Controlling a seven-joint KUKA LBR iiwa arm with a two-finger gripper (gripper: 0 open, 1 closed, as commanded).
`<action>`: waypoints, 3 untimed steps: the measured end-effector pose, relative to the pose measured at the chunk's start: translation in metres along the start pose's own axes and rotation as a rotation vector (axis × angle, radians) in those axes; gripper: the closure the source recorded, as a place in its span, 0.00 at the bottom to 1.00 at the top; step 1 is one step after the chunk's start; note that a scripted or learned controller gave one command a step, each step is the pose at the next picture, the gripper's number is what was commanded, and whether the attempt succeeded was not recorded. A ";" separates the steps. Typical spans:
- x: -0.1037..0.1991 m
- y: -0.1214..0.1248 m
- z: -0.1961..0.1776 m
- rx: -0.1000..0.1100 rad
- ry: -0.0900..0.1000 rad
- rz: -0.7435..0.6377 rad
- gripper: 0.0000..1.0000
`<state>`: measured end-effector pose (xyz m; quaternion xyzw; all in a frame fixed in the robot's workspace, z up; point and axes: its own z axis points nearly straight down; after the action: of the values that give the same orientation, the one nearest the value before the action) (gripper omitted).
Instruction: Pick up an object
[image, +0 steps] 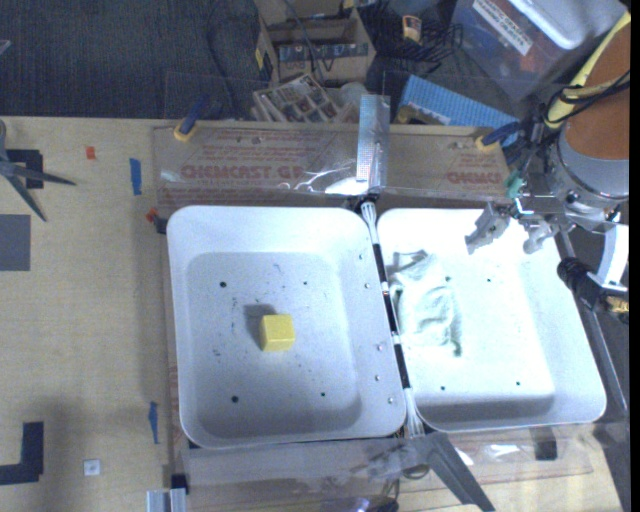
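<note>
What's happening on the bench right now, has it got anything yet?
Nothing is held yet. The gripper hangs open above the far right part of the right bin, with nothing between its fingers. A yellow block sits alone near the middle of the left bin. Some pale crumpled material lies in the right bin by the divider, apart from the gripper.

I read one marking: "CHEMCAST GP", printed in red on the clear sheet (262, 170) standing behind the left bin (185, 300). Similar red print further right is too glared to read.
</note>
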<state>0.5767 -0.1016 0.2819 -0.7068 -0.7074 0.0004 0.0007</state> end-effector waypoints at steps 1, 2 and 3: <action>0.033 0.007 0.097 -0.002 0.000 -0.078 0.00; 0.001 0.014 0.158 0.000 0.000 -0.252 0.00; -0.002 0.014 0.190 -0.012 0.000 -0.200 0.00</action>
<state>0.5908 -0.1030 0.0923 -0.6325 -0.7746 -0.0037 -0.0036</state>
